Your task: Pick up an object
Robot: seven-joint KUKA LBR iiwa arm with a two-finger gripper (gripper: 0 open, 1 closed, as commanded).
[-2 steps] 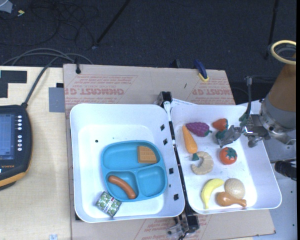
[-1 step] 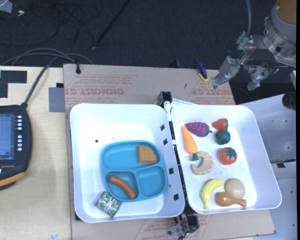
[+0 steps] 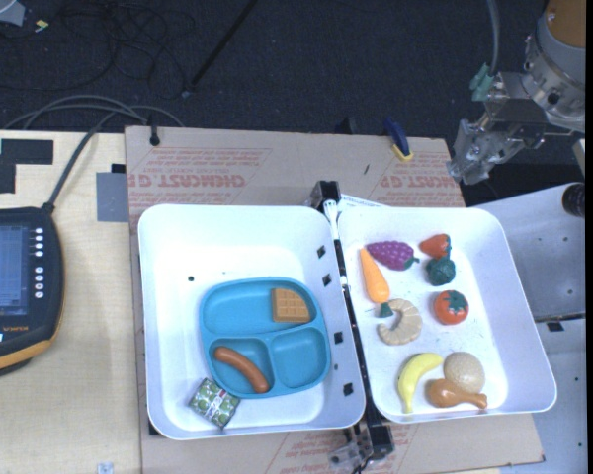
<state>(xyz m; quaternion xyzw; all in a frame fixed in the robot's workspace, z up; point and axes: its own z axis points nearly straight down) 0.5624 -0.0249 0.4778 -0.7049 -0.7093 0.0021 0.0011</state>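
My gripper [image 3: 471, 162] hangs above the bench beyond the right bin's far right corner, well clear of the toys. The right bin [image 3: 519, 294] holds several play foods: purple grapes [image 3: 390, 255], a strawberry [image 3: 435, 246], a dark green vegetable [image 3: 441, 271], a carrot [image 3: 376, 276], a tomato [image 3: 451, 307], a croissant [image 3: 400, 322], a banana [image 3: 413, 378] and a drumstick [image 3: 457, 395] beside a tan bun [image 3: 465, 368]. I see nothing hanging from the gripper.
The left bin [image 3: 178, 265] holds a blue divided tray [image 3: 227, 314] with a waffle [image 3: 291, 305] and a sausage [image 3: 240, 368]. A green packet [image 3: 214, 402] lies at its near corner. A teach pendant [image 3: 10, 284] lies far left.
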